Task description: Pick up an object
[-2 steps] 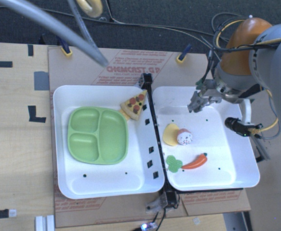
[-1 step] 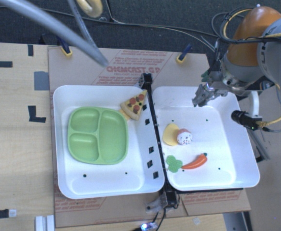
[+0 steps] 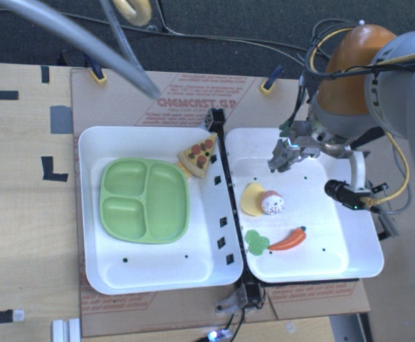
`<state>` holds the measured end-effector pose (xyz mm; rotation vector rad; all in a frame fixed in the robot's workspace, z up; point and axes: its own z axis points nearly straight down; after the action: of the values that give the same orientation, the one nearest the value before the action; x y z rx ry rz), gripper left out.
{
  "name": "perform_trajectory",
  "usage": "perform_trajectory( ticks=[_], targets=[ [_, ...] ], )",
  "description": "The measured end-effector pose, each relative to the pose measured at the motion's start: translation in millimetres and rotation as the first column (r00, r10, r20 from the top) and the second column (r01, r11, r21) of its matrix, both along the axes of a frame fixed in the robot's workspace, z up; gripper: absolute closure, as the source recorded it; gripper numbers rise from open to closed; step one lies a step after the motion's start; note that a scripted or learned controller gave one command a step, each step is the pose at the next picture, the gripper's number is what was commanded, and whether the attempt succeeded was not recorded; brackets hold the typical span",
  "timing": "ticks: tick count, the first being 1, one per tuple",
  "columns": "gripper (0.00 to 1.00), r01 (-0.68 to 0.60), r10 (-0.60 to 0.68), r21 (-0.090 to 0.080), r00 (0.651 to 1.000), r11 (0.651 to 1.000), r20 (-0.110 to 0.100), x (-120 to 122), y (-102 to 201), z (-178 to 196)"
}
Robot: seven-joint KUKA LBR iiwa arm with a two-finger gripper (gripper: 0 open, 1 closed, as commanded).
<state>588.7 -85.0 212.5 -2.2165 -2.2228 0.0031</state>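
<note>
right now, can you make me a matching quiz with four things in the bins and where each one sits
Things:
1. pizza slice
2. green tray
3. carrot
4. end effector

Places:
A. near end of the right bin
B. above the far part of the right bin
C. flat in the middle of the left bin
D. far right corner of the left bin, by the divider

Pairs: 1-D, 2-C, 3-A, 4-B

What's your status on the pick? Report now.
Gripper over right bin's upper part, nothing between fingers. Carrot and yellow piece lie below it, untouched. Path clear.
</note>
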Motion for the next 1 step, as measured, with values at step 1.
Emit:
perform_trajectory(
  ticks=[1],
  targets=[
    [1.0, -0.003, 0.003, 0.001, 1.0, 1.0, 0.001, -19.1, 57.3, 6.8]
  ],
)
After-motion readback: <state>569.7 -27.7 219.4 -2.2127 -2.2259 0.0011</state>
